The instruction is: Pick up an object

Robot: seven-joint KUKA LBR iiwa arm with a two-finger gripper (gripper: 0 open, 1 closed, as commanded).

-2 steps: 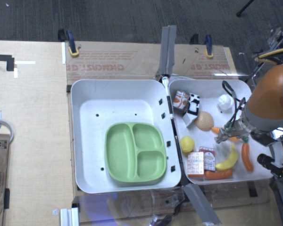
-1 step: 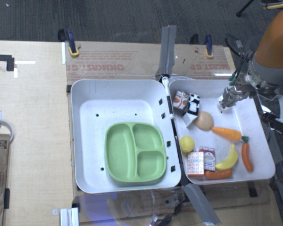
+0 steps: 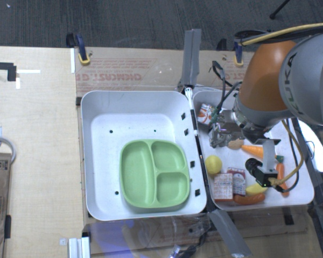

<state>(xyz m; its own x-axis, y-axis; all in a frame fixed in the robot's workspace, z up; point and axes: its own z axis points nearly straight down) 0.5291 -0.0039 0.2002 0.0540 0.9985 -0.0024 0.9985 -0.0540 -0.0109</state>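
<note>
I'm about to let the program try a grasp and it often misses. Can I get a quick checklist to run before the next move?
1. End effector over the right bin: ok.
2. Object between its fingers: cannot tell.
3. Targets present: lemon, carrot, small boxes: ok.
4. Lemon free of neighbours: ok.
5. Items near the end effector spaced apart: not ok, crowded.
6. Green tray flat in the left bin: ok.

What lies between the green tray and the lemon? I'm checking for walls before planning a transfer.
In the camera view, the bins' adjoining white walls stand between the green tray and the lemon; bare floor of the left bin flanks the tray.
</note>
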